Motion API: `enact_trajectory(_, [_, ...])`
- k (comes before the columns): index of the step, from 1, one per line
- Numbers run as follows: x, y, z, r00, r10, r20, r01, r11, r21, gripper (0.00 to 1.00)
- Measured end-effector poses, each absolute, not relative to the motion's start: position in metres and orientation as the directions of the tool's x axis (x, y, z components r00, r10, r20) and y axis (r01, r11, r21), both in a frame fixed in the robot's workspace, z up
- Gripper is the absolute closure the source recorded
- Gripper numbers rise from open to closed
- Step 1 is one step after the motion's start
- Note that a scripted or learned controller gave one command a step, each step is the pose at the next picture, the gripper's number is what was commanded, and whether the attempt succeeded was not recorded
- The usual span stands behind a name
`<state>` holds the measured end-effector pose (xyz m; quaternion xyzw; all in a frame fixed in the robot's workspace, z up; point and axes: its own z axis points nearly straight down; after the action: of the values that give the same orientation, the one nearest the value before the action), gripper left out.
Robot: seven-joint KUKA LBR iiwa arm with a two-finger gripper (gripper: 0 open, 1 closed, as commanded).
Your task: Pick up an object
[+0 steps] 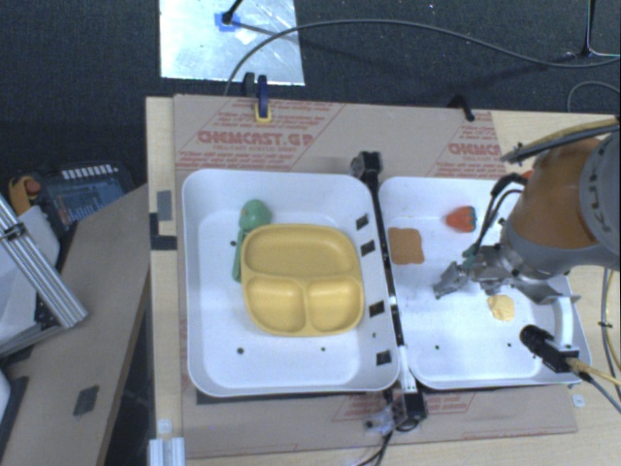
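We see the tool (452,282) low in the right bin (427,357), nothing visibly in it; how far open, we cannot tell; a yellow lump (502,307) lies just beside it.

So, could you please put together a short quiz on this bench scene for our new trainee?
1. True or false: the yellow tray lies in the left bin.
2. Which item lies nearest the tool? A) brown square B) green item C) yellow tray
3. Fill in: the orange-red item lies in the ___ bin.

Key: 1 true; 2 A; 3 right.
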<state>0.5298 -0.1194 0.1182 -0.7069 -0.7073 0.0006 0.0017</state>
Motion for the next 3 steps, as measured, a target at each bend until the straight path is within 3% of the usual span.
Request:
enact_trajectory(1, [0.531, -0.120, 0.132, 0.000, 1.000, -0.001, 1.000, 0.000, 0.002, 1.00])
enact_trajectory(3, [0.530, -0.108, 0.232, -0.005, 1.000, -0.001, 1.000, 0.005, 0.006, 1.00])
